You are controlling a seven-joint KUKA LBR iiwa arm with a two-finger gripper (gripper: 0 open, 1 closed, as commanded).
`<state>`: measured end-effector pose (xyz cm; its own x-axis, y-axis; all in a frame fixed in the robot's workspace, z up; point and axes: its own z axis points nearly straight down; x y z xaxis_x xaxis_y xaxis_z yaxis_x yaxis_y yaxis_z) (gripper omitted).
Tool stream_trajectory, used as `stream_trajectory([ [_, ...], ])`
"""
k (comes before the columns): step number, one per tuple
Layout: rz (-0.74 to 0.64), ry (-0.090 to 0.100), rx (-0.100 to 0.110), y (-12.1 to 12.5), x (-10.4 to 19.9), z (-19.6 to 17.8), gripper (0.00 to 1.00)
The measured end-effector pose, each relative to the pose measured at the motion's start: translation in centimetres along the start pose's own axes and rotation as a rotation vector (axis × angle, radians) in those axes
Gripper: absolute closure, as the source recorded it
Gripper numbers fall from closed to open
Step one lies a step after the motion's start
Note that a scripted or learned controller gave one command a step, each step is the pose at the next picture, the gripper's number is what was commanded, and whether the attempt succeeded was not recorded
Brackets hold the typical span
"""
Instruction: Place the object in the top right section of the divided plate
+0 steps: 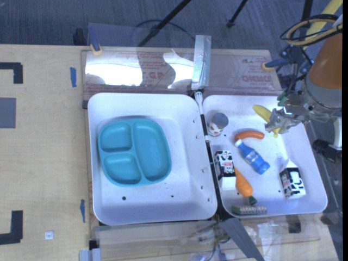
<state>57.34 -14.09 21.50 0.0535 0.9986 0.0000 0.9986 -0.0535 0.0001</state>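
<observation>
A blue divided plate (134,151) lies in the left bin (179,200), with two small sections on its left and one large section on its right. All three sections are bare. My gripper (278,122) hangs over the right bin (312,192) near its far right side. It is right above a yellow banana (261,112) and hides the banana's right end. I see nothing lifted off the bin floor.
The right bin also holds a small round cup (218,122), an orange sausage (249,135), a blue bottle (254,159), a carrot (244,185), two cow-print cartons (224,165) (292,181) and a small bar (249,209). A metal divider (201,64) stands behind the bins.
</observation>
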Motion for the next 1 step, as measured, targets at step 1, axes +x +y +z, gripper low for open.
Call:
stream_trajectory([
  [1,-0.001,-0.001,-0.003,0.09,0.04,-1.0,1.0],
])
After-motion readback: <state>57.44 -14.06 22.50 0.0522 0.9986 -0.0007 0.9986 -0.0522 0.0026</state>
